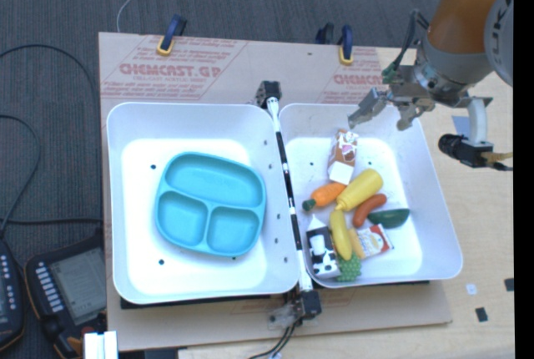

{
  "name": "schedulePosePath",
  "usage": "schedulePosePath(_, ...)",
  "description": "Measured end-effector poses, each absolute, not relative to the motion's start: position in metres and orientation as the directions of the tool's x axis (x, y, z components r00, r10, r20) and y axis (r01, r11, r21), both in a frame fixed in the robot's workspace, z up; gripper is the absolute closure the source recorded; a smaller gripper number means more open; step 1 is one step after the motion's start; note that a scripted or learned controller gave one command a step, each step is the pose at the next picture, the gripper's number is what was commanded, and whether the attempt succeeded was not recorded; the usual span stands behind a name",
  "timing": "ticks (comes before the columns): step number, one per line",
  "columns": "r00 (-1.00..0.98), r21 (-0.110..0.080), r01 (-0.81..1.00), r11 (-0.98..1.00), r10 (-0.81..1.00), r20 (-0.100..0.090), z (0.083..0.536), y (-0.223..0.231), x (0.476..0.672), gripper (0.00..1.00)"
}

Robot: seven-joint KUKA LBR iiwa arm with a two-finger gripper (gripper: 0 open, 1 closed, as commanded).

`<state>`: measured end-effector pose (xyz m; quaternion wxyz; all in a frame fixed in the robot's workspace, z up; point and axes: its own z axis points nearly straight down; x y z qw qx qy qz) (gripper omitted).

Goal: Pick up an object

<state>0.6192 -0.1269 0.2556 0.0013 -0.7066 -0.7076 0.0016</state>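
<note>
At the bottom edge of the frame, nearest the camera, the front lip of the worktop (209, 324) carries a small black clamp (294, 309) where the two bins meet. From there, by size: the worktop is a pale board printed in red, reading "CHEMCAST GP" at the upper left, with the same print partly hidden at the upper right.

The left bin (125, 182) holds a blue divided plate (210, 203) with three compartments. The right bin (434, 207) holds the candidates for picking, heaped in its lower middle.

The arm (467, 7) fills the upper right of the frame. Its pincer (389, 108) hangs over the bin's upper rim with the fingers spread and nothing between them.

The toys look like hollow plastic play food: light, stiff and smooth, so likely to slip or roll under a poor grip.
- The yellow squash-like piece (360, 189) lies on top of the heap, slanted, and seems the easiest target; I would pinch across its narrow width at mid-length.
- The banana (340, 234) is partly wedged among its neighbours.
- The red sausage-shaped piece (370, 209) and the carrot (325, 195) touch the yellow piece.
- A dark green pepper (390, 217) lies to the right.
- A small brown and white carton (345, 150) stands apart above the heap; its print is too small to read.
- A black and white cow-patterned piece (321, 253) and a green cluster (349, 268) lie at the lower edge.
- The flat red packet (377, 242) would be hard to lift.
</note>
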Motion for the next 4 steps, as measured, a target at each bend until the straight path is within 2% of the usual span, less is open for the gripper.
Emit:
schedulePosePath(1,-0.001,-0.008,1.000,0.001,1.000,0.001,0.110,-0.109,0.607,0.00)
schedulePosePath(2,0.001,0.012,1.000,-0.001,1.000,-0.003,0.088,-0.109,0.513,0.00)
schedulePosePath(3,0.002,0.012,1.000,-0.002,1.000,-0.004,0.096,-0.109,0.514,1.00)
schedulePosePath(4,-0.002,-0.001,1.000,0.002,1.000,-0.001,0.183,-0.063,0.583,1.00)
